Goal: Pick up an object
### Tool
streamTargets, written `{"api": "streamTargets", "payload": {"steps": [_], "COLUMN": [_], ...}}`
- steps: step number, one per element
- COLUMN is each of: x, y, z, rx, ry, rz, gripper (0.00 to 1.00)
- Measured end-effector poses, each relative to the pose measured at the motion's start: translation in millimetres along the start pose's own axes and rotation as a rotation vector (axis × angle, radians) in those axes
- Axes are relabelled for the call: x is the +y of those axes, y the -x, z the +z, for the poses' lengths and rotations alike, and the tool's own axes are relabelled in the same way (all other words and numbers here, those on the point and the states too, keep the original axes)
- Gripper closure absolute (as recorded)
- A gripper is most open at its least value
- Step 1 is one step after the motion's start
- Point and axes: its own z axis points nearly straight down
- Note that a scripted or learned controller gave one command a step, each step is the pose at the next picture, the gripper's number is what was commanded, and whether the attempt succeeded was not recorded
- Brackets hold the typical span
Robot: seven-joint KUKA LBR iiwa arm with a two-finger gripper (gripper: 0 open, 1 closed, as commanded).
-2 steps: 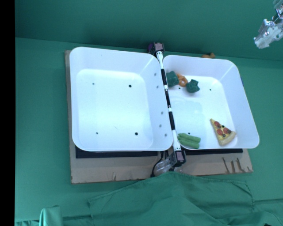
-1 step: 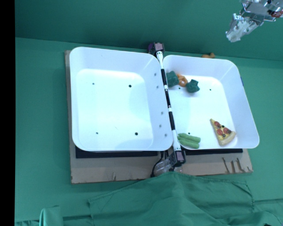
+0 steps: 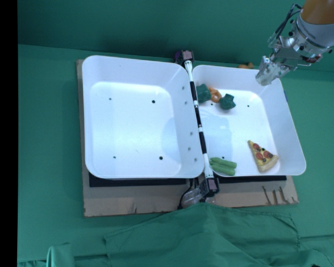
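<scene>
arm (image 3: 313, 15): cut off by top edge above the orange band
tool (image 3: 264, 73): fingertips too blurred to tell apart
orange bit (image 3: 246, 65): half hidden behind right bin's (image 3: 292, 135) far rim

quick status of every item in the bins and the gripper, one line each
pizza slice: flat, near right corner of right bin
green beans: lying at the right bin's near left edge
dark green pieces: resting at the far side of the right bin
orange ring: between the green pieces
left bin: level on bench
gripper: above the right bin's far right corner, nothing seen held
</scene>
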Motion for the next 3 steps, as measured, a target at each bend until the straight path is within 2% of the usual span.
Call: {"api": "streamTargets", "payload": {"steps": [1, 2, 3], "x": [41, 41, 42], "y": [60, 56, 48], "z": [74, 68, 5], "rx": [-0.003, -0.003, -0.004], "ry": [0.003, 0.009, 0.018], "rz": [0.002, -0.002, -0.010], "gripper": [1.00, 0.00, 0.00]}}
